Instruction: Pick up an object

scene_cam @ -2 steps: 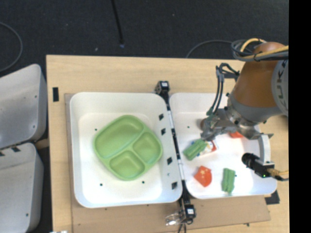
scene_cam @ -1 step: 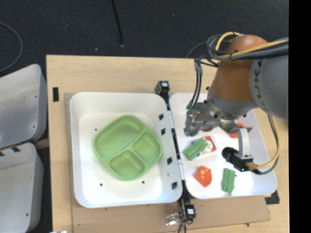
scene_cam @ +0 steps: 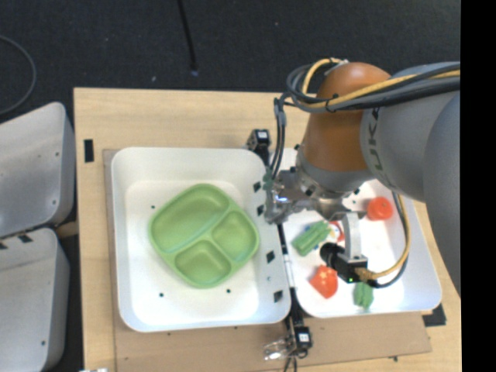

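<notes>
My gripper (scene_cam: 316, 222) hangs over the left part of the right bin (scene_cam: 418, 281), mostly hidden under the orange wrist band. A green block (scene_cam: 308, 239) lies just below it, at the gripper's tip; I cannot tell if they touch. A red-orange piece (scene_cam: 325, 282) sits nearer the bin's front. A small green piece (scene_cam: 363, 297) lies by the front rim. Another orange-red object (scene_cam: 379, 208) rests to the right of the wrist.
The left bin (scene_cam: 128, 285) holds a green divided plate (scene_cam: 204, 235) in its middle. The two bins' rims (scene_cam: 277, 262) meet right beside the gripper. The grey arm covers the right bin's far right part.
</notes>
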Controlling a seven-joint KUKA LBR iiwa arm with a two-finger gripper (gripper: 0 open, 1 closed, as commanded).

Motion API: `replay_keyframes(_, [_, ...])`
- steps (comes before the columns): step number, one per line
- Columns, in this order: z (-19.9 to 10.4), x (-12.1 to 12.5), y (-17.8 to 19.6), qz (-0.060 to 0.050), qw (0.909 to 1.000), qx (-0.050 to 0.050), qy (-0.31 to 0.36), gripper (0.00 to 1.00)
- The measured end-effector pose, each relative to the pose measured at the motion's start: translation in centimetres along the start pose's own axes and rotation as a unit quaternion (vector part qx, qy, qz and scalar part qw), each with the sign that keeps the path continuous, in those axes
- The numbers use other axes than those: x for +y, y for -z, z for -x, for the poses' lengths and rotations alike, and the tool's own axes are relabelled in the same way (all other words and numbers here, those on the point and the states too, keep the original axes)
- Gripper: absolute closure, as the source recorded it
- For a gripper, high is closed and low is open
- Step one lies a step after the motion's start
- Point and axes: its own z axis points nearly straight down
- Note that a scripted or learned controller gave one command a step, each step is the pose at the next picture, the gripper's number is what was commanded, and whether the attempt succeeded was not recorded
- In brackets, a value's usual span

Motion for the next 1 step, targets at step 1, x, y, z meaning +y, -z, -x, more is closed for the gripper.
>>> replay_keyframes(1, [-4.25, 1.01, 0.38, 0.001, 1.0000, 0.000, -0.001, 1.00])
